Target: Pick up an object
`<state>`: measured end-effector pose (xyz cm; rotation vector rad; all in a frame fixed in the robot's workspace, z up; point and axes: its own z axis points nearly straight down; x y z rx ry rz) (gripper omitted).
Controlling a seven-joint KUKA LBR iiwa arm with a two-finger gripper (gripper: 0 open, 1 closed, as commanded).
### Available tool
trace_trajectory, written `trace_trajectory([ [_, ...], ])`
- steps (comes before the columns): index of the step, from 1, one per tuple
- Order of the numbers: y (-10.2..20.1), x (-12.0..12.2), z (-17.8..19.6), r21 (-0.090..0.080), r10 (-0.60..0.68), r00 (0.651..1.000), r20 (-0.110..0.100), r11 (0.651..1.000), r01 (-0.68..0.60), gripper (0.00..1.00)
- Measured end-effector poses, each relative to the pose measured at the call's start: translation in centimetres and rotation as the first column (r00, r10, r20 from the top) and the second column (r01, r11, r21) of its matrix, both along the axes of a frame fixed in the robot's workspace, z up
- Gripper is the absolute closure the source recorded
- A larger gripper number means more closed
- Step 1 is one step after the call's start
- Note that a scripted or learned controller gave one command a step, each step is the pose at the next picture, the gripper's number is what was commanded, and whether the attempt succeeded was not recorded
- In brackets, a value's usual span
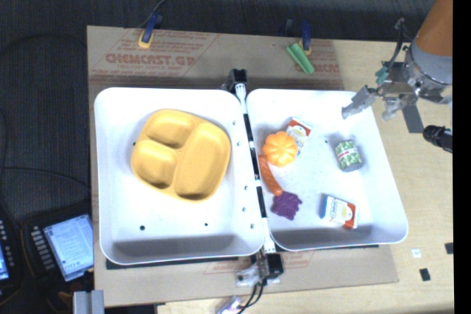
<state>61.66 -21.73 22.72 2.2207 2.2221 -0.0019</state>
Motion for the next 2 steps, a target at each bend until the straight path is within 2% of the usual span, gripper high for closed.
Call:
trace_trajectory([
  [1,3.6,-4.3,-11.3,0.000,-0.001,1.000,0.002,1.000,0.001,0.00],
  [2,9.4,-6.5,-13.9,-0.004,-0.001,1.000,0.009,1.000,0.001,0.00],
])
